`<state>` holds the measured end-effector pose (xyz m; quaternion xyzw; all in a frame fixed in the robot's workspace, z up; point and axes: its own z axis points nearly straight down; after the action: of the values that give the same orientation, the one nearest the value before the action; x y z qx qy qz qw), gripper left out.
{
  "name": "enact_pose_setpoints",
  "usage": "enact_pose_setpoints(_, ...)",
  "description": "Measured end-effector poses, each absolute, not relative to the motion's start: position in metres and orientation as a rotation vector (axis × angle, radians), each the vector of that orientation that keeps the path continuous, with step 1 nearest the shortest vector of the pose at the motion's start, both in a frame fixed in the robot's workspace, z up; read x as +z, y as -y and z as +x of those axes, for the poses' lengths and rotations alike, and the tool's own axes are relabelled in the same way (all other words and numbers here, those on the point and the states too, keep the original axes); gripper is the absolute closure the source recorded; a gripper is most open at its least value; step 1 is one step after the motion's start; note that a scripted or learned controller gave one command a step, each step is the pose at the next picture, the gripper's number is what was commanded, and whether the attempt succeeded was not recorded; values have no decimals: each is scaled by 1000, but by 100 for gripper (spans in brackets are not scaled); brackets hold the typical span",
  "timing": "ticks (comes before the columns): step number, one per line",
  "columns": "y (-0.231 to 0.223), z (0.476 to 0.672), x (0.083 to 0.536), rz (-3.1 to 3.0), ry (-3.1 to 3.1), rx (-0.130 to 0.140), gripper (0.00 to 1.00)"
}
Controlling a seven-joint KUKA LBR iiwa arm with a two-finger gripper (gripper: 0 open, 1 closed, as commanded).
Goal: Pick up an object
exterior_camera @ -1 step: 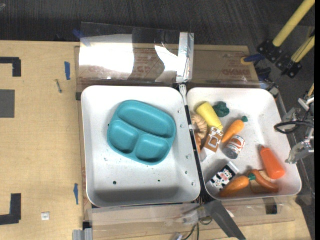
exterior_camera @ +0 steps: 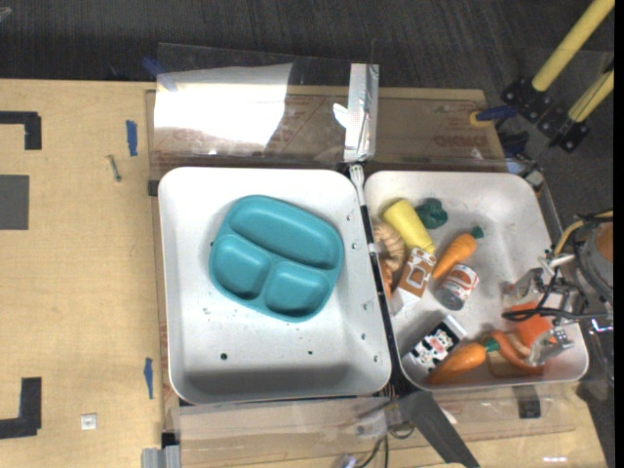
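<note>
We see the end effector (exterior_camera: 542, 305) low at the right side of the right bin (exterior_camera: 507, 188), a tangle of metal and orange parts just above the bin's floor. Whether it is spread or closed we cannot tell — nor whether anything sits in it.

Just left of it, along the bin's near edge, lies a carrot (exterior_camera: 460, 359), touching a black-and-white box (exterior_camera: 433, 344) on its left. Further up the bin, a can (exterior_camera: 456, 286) lies on its side under a second carrot (exterior_camera: 454, 254). A yellow bottle (exterior_camera: 406, 224) lies tilted near the dividing wall, with a dark green piece (exterior_camera: 431, 212) just beside it and a brown carton (exterior_camera: 417, 273) below.

The left bin (exterior_camera: 195, 359) holds a teal tray (exterior_camera: 277, 255) — three compartments, near the middle.

Both bins rest on the surface (exterior_camera: 78, 261).
</note>
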<state>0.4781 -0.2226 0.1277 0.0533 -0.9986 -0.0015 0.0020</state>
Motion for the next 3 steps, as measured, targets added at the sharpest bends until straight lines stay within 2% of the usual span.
enact_pose_setpoints(1, 222, 500, 92, 302, 3141, 6, 0)
enact_pose_setpoints(2, 222, 502, 104, 307, 3145, 14, 100)
enact_pose_setpoints(3, 142, 528, 202, 328, 3141, 3, 100)
